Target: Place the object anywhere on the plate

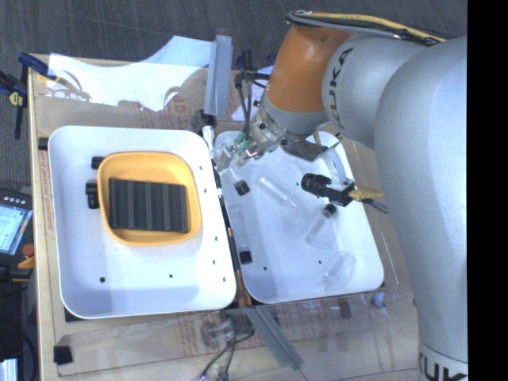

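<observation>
Hovering low over the right bin (373, 268), the pincer (238, 151) seems to be hunting something for the yellow plate (147, 165); can't tell its state

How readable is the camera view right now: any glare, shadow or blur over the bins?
Camera view: the right bin is washed out, so the clear items in it barely show; soft shadow darkens the left bin near its front edge; the yellow plate is sharp; the gripper looks cluttered and indistinct.
</observation>
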